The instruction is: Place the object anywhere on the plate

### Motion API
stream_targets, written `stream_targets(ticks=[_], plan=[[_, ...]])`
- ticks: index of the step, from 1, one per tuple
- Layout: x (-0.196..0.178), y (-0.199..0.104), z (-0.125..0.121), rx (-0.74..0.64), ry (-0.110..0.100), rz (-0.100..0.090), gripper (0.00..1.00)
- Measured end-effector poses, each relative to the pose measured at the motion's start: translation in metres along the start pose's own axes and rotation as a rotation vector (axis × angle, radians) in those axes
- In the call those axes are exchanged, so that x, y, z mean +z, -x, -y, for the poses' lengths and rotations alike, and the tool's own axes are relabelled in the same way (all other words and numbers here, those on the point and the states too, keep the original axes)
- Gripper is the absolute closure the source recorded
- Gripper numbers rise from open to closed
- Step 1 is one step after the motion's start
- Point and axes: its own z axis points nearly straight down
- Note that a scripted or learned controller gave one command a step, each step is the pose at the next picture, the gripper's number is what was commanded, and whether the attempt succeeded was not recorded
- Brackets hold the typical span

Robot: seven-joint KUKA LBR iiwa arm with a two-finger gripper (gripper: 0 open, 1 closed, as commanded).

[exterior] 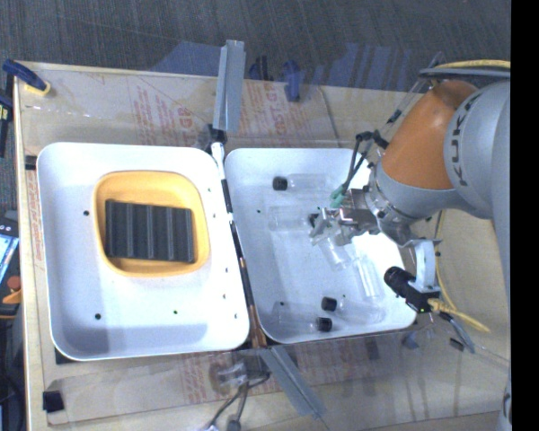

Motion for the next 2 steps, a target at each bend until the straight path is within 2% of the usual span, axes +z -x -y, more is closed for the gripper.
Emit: stream_targets(ticks=[1,2], plan=[[0.010,-0.024,-0.045,-0.125,0.000,-0.002,1.00],[-0.012,-0.092,-0.067,-0.360,0.001,-0.001,1.00]])
